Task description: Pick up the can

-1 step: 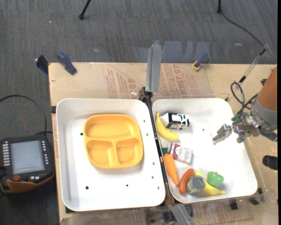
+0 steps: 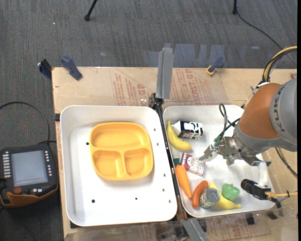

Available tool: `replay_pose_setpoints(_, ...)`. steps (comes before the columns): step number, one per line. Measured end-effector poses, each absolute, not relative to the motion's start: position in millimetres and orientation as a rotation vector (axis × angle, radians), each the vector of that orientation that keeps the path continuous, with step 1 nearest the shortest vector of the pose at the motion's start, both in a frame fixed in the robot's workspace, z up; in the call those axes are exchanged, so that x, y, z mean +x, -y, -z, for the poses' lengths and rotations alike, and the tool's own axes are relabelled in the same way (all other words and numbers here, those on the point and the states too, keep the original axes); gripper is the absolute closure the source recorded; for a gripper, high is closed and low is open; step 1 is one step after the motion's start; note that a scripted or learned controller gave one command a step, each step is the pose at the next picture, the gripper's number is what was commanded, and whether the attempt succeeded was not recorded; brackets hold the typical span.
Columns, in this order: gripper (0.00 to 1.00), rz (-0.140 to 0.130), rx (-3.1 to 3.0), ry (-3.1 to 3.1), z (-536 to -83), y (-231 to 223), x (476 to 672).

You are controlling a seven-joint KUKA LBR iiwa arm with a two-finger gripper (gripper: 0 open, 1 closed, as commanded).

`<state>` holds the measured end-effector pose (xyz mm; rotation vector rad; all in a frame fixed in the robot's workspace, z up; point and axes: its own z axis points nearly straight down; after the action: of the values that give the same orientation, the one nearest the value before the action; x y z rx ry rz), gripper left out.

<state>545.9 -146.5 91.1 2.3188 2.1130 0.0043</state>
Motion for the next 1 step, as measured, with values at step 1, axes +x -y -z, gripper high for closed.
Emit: replay_pose_setpoints(1, 0.0, -0.004, 2.419, -2.0, -89.3, 183.3, 520.7)
